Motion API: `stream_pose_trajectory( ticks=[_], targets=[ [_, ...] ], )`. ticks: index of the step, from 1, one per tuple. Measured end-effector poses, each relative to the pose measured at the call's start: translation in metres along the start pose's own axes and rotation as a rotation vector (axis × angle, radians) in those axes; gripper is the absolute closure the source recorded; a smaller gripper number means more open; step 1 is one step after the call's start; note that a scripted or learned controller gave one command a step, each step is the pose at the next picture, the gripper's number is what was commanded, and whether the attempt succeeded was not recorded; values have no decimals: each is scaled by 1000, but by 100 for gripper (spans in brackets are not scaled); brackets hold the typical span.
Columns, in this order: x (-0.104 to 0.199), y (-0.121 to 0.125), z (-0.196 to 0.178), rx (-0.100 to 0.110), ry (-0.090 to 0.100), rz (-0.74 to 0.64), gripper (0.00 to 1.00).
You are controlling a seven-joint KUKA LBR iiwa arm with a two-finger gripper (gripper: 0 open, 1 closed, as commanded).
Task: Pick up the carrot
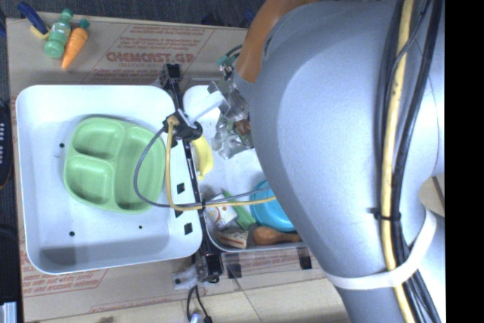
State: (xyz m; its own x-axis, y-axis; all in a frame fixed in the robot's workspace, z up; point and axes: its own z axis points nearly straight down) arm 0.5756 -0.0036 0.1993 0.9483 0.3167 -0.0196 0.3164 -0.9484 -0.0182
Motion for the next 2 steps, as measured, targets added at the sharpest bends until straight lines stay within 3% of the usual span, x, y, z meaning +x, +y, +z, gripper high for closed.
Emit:
stream_pose_trajectory(
  ticks=[1,2],
  targets=[
    [-17,-34,-89,-14,16,-151,100],
    [-45,-144,-60,-14,10,104,100]
  ],
)
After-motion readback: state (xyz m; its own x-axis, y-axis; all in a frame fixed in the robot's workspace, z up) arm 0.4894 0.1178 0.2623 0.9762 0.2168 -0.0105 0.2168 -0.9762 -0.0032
